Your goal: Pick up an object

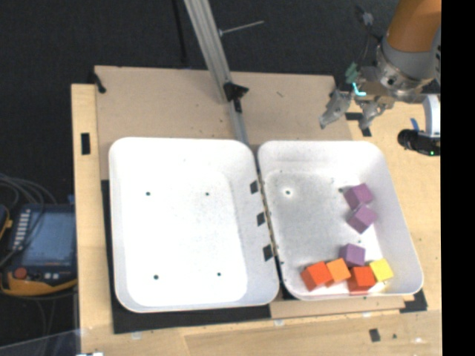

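My gripper (347, 119) hangs above the back edge of the right bin (319, 154), its two fingers spread apart with nothing between them. In that bin lie three purple blocks (361, 196), (363, 218), (355, 254) along the right side. At the front right corner sit orange blocks (318, 275), (338, 270), (363, 277) and a yellow block (381, 270), packed close together. The gripper is well behind and above all of them.
The left bin (182, 221) lies beside the right one, sharing a hinged middle edge. A slanted metal rail (211, 50) runs from the top down to the bins' back junction. A tablet device (41, 247) sits off the bench at left.
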